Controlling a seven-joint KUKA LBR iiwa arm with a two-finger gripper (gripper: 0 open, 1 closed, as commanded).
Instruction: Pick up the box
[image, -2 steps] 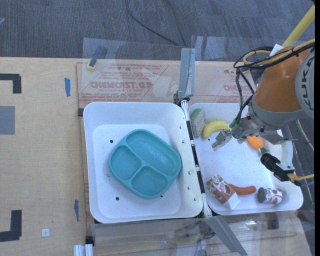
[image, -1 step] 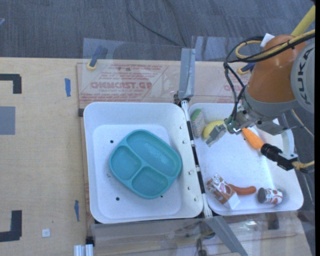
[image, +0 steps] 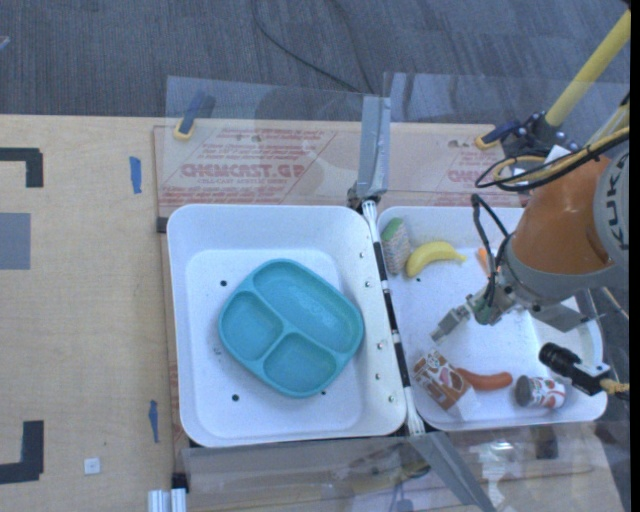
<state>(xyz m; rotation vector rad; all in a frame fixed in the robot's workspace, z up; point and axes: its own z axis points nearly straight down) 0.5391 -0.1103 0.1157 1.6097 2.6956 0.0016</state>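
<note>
Box lies at right bin's front-left, below and left of gripper; gripper hovers apart, finger spread unclear.

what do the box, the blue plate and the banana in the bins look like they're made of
Box: likely printed cardboard, with flat faces and a red and white print.
Blue plate: looks like moulded plastic, one even turquoise colour with a soft sheen and three compartments.
Banana: probably a plastic toy, uniformly yellow and smooth, though real fruit can't be ruled out.
</note>
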